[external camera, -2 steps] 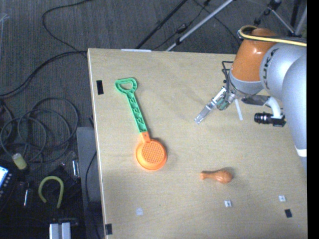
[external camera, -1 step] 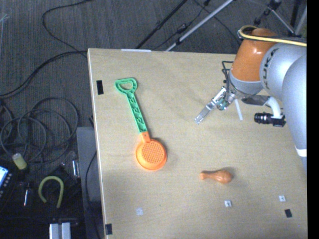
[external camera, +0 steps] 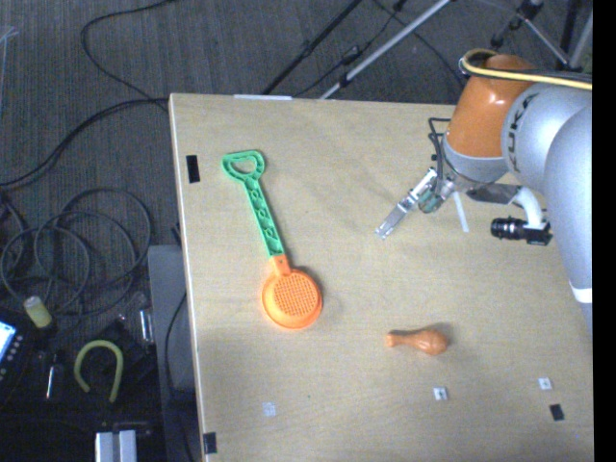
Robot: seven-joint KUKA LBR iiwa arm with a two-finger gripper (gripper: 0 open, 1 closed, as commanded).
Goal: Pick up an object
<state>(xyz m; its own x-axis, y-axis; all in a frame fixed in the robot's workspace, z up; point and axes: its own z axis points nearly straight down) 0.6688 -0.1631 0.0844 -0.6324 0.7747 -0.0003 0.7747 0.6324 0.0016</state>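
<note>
My claw point(external camera: 404, 212) hangs over bare surface point(external camera: 337, 142) at the far right, fingers nearly together and holding nothing. If it drops here it grabs air. The nearest pick is the little orange gourd point(external camera: 420, 340), nearer me; the strainer point(external camera: 274, 248) lies well left. That flat handle could slip. Nothing blocks either one.

The light was soft and even, the bench point(external camera: 385, 258) bright, the floor at the left of the frame dim. Shadows were faint. The whole picture looked slightly soft and grainy.
</note>
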